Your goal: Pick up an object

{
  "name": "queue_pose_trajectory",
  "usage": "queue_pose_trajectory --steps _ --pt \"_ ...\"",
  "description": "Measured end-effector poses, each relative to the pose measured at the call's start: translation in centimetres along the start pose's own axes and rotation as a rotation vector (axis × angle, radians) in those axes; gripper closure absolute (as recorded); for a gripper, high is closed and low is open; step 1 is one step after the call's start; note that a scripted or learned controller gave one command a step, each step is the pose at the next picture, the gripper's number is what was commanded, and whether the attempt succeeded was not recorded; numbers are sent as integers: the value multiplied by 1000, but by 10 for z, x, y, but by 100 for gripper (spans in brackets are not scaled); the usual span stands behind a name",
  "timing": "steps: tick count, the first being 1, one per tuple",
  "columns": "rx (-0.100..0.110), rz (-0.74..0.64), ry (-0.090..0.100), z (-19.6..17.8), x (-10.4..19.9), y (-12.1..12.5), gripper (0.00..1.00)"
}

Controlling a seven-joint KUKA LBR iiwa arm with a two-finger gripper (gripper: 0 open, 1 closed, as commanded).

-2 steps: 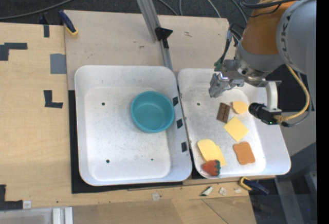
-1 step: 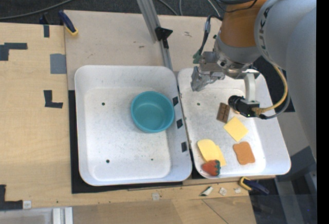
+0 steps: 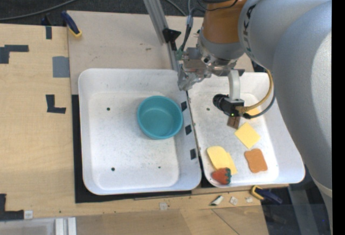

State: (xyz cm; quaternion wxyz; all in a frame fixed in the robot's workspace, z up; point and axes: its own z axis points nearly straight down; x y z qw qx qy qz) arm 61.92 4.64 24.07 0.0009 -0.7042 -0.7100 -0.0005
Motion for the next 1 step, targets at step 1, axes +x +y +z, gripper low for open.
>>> queue_pose_trajectory --steps 1 --pt "1 3 -1 8 42 23 100"
